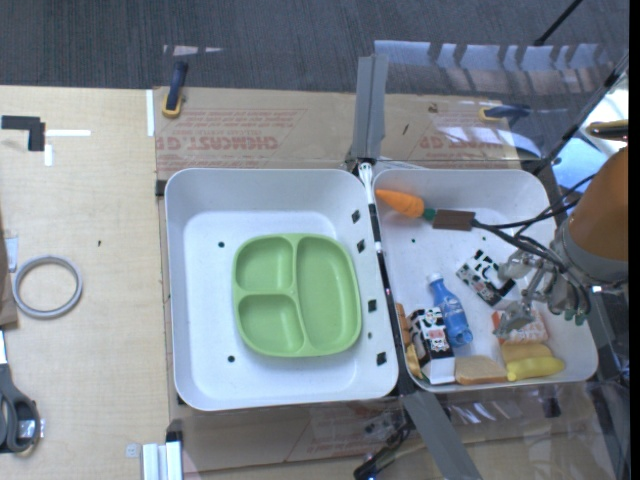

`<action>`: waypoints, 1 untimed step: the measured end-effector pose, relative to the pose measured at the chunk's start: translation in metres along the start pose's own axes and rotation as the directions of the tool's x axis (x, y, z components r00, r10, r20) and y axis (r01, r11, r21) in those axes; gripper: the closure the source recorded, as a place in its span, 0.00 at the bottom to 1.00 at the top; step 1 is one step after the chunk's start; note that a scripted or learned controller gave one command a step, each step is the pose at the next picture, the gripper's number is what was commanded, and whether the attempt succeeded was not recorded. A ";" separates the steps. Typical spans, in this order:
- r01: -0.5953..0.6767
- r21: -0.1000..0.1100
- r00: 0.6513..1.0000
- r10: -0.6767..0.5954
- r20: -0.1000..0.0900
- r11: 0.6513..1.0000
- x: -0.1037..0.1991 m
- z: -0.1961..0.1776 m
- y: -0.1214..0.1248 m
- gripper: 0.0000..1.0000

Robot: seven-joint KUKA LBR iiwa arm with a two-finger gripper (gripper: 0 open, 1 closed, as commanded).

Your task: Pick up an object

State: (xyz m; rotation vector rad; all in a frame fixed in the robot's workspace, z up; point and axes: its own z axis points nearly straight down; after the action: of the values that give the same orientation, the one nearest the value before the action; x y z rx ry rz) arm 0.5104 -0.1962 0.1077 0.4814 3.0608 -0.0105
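The right bin (440,258) holds several small objects. An orange carrot (402,203) and a brown block (453,220) lie near its far wall. A black-and-white patterned item (480,274) sits mid-bin, and a blue bottle (450,313) lies beside a cow-patterned box (432,334). A bread slice (480,370) and a yellow piece (536,366) rest by the near wall. My gripper (515,313) hangs low over the bin's right side, just above a pinkish item (530,330) and right of the patterned item. I see nothing clearly held.
The left bin (200,268) carries a green divided plate (298,294). On the bench to the left lie a grey tape ring (45,286) and scissors (15,423). Black cables (520,230) cross the right bin's far corner. The orange-banded arm (610,218) overhangs its right wall.
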 end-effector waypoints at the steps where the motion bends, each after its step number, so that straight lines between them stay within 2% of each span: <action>1: -0.121 0.008 0.993 0.121 0.007 0.993 0.029 -0.001 0.074 0.00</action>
State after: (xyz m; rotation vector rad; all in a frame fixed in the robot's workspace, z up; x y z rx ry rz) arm 0.5056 -0.1168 0.1077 0.6653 3.0205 -0.0213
